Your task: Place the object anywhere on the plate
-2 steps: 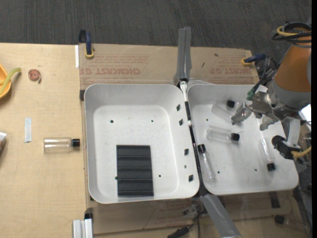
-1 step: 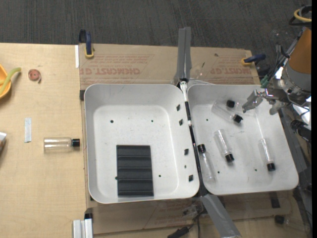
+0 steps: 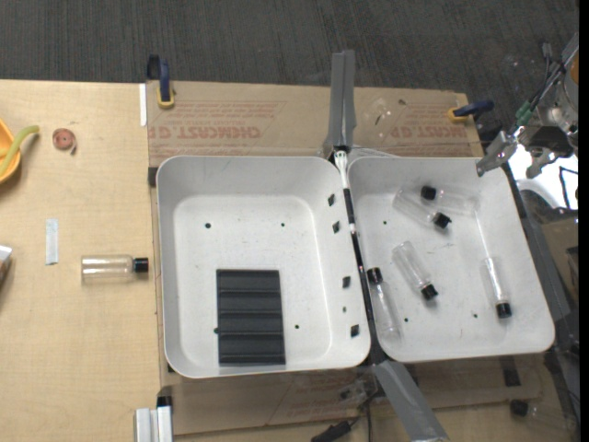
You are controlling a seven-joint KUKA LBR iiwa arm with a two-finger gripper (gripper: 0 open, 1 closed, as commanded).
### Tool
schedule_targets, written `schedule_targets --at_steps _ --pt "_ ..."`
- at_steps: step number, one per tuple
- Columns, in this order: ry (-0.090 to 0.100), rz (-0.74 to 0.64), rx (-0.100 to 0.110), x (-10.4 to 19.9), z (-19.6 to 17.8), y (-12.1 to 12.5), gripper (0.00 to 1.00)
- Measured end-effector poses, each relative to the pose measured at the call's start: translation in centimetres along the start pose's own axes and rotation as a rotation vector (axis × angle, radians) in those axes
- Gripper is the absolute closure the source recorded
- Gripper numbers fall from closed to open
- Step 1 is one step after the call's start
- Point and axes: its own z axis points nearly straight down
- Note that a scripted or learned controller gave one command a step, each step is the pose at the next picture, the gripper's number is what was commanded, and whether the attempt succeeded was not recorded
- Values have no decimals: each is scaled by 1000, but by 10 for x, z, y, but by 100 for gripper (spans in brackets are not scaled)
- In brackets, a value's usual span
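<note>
Vials [image 3: 413, 271], clear with black caps, are what we take to be the task's object. Several lie scattered on the floor of the right bin [image 3: 529, 339]: two near its back, one near the middle, one toward the right wall, and one tight against the left wall. None is on the plate [image 3: 248, 318], the dark ribbed rectangle flat in the front part of the left bin [image 3: 175, 191]. It is well apart from them, across the joined bin walls. Another vial-like bottle [image 3: 109, 266] lies out on the bench, left of both bins.

What looks to us like the gripper [image 3: 502, 152] sits at the back right corner of the right bin, above the rim and touching no vial. It is small and cluttered by cables there, so we cannot tell whether it is spread or pressed together. It holds nothing we can see.

We judge the task to be at its first step, with the pick not yet made. The next move calls for choosing a vial with room around it. The middle one seems easiest, and the one against the wall hardest. The gripper should then come down across that vial's narrow width.
</note>
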Motion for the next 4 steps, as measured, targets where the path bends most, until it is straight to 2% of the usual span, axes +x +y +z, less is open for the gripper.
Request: schedule_targets --at_steps 1,2,3,4 --pt "0 -37 0 -9 -8 33 0" --pt "0 -147 0 -11 -85 34 0" --pt "0 -77 1 -13 -181 -8 0" --pt "0 89 2 25 -191 28 0"
